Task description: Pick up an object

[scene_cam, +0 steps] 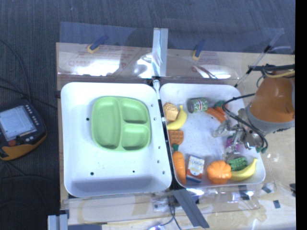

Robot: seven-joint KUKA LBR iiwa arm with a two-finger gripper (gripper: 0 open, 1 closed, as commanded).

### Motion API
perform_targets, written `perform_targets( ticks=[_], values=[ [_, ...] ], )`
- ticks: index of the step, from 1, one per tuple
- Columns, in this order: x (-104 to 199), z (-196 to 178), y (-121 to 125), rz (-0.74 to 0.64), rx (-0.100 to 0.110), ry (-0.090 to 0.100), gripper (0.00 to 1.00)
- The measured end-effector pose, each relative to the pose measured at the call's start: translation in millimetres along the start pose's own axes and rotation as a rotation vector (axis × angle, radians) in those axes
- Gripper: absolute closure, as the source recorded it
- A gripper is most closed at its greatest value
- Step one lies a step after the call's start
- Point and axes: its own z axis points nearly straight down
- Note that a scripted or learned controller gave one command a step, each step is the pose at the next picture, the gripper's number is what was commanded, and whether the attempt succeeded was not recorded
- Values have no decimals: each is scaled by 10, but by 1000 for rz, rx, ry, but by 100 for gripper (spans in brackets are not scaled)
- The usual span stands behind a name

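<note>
From the camera view I see the metal two-finger gripper (233, 139) low in the right white bin (201, 91), near its right edge; I cannot tell its state. I'd settle squarely over the knobbly green plastic vegetable (237, 164) at the bin's front right corner, beside the smooth yellow banana (248, 169) and ribbed orange pumpkin (218, 171).

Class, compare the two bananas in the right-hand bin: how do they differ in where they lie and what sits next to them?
The upper banana lies near the bin's left wall, beside a waffle-like piece. The lower banana lies in the near right corner, beside the orange pumpkin and under a green leafy piece. The upper one curves up toward the far side; the lower one lies flatter along the near wall. Both are yellow toy fruit in the same right bin.
</note>
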Motion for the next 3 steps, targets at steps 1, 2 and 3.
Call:
perform_targets(
  ticks=[1, 2, 3],
  values=[
    [-828, 23, 645, 171, -1, 2, 0],
    [-1047, 41, -150, 80, 2, 6, 0],
    [-1081, 29, 851, 177, -3, 4, 0]
  ],
)
